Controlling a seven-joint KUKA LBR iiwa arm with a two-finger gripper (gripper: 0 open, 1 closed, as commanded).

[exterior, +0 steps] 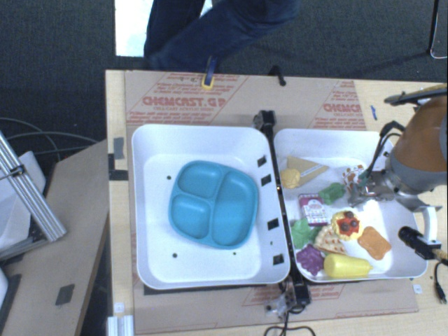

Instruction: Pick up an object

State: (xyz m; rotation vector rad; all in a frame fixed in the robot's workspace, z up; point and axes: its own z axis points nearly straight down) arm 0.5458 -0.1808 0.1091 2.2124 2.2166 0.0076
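Observation:
My gripper (358, 186) hangs low over the back right part of the right bin (329, 140), on the grey arm with the orange band (423, 142) that comes in from the right. Just left of it lies a green toy vegetable (332, 192). In front of it are a waffle piece with red berries (342, 227) and an orange bread slice (374, 243). Further left are a tan wedge (305, 165), a small yellow ball (290, 178) and a purple-and-white carton (313, 208). Along the front lie a green leaf (301, 232), purple grapes (310, 259) and a yellow fruit (345, 265).
The left bin (150, 187) holds a blue divided plate (213, 203). Black clips sit along the wall between the bins (271, 201). A person in blue trousers (210, 12) stands behind the bench. A yellow-handled tool (208, 79) lies on the cardboard at the back.

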